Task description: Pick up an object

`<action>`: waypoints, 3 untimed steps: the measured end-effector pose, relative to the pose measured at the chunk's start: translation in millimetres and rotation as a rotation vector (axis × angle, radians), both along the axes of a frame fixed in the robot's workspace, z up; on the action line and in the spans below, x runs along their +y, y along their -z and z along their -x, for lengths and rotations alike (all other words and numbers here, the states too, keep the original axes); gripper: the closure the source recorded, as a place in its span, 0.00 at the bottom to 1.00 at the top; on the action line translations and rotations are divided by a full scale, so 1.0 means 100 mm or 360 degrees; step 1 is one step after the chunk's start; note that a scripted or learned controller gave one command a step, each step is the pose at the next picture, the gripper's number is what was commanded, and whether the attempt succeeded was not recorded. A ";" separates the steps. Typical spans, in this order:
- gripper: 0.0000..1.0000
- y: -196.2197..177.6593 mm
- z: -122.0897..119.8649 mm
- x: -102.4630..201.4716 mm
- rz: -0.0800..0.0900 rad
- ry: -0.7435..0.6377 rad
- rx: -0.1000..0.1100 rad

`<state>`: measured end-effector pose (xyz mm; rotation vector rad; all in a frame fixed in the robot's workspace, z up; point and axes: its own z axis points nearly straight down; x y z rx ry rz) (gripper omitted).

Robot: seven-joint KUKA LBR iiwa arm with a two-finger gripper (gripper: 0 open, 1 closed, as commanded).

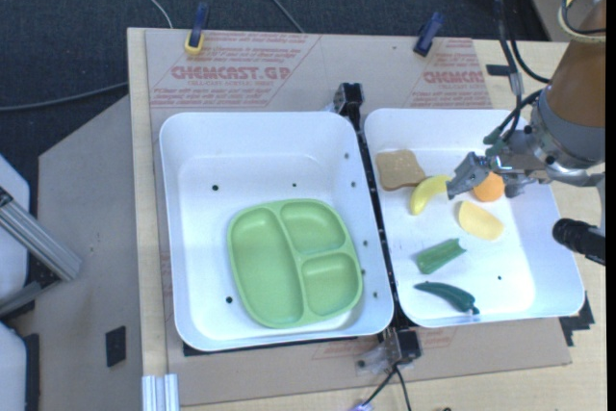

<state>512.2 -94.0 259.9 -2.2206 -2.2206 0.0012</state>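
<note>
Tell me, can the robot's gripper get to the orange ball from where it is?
Probably yes. The gripper sits right beside the orange ball in the right bin, with nothing lying on top of the ball. The yellow pieces lie close by, though.

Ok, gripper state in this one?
Gripper: over the right bin, beside the orange piece; open or closed cannot be told.
</note>
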 end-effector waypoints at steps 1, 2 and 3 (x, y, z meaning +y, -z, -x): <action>0.00 -0.01 -0.01 0.00 0.0001 0.0000 -0.0003; 0.00 0.59 -0.02 -0.02 -0.0001 0.0001 0.0002; 0.00 1.23 0.03 0.00 -0.0004 0.0001 0.0013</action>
